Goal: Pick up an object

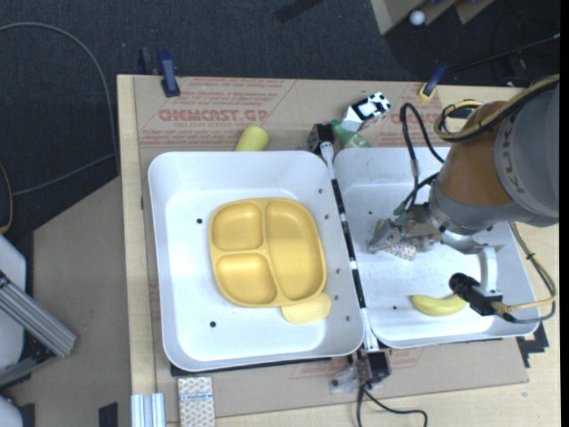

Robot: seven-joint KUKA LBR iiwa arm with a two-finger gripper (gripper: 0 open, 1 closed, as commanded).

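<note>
Arm (498, 163) pose: the grey arm enters from the right of the camera view, its orange band above the right bin (378, 181), with the wrist bent down and toward the divider between the two bins. Gripper (400, 234) position: low in the middle of the right bin, on the side nearer the left bin (178, 203). Jaw state cannot be told, since the wrist body and cabling hide the gap.

Objects in the right bin:
- Small pale speckled item (402, 251) lies directly at the gripper tip; contact or grasp cannot be confirmed.
- Banana (437, 305) lies flat near the front wall of the bin, well apart from the gripper and to its right.

Objects in the left bin:
- Yellow divided plate (267, 252) with three compartments sits at the centre.
- Flat yellow piece (308, 310) touches the front edge of the plate and is partly tucked beneath it.

Outside the bins, a yellow cylinder (252, 138) rests on the brown board (133, 238) just behind the left bin. A black-and-white item (369, 108) sits behind the right bin.

Markings: red lettering on the board behind the left bin reads "CHEMCAST GP" (213, 114). A smaller red line above it is too fine to read.
</note>
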